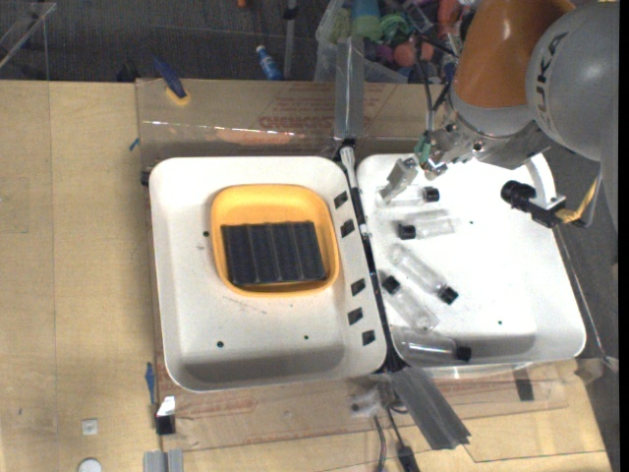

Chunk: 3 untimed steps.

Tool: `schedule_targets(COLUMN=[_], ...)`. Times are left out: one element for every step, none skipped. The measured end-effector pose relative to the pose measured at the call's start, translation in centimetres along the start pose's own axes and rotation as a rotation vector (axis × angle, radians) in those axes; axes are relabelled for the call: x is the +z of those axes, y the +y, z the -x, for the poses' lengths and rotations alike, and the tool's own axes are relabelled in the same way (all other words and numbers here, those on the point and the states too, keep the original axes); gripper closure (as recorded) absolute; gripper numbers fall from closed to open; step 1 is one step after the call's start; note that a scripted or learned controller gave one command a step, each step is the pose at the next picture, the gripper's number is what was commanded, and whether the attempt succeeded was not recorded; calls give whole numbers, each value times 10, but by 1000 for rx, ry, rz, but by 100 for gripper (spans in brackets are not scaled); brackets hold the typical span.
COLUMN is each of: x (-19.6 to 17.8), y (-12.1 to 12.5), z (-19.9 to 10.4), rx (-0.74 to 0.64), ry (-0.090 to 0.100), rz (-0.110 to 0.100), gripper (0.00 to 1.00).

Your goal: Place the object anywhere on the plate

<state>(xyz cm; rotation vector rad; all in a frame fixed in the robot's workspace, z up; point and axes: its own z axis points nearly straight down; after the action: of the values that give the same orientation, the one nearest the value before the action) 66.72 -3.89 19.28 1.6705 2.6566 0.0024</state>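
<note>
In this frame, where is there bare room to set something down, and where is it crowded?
Free: the left bin's white floor around the yellow plate, widest in front of it, and the right bin's right half. Crowded: the right bin's left side, strewn with clear tubes, with the gripper above.

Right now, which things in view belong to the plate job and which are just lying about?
Job: yellow plate holding a black ridged block, left bin; clear tubes with black caps in right bin; gripper.
Lying about: colourful toys behind; blue clamp.
</note>
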Motion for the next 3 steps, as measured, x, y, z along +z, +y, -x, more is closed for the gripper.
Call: schedule_targets(x=[-6, -8, -29], y=[-18, -32, -52], z=[37, 69, 105], rx=[-38, -198, -333], ry=[-2, -2, -3], rz=[1, 2, 3], gripper=[0, 0, 0])
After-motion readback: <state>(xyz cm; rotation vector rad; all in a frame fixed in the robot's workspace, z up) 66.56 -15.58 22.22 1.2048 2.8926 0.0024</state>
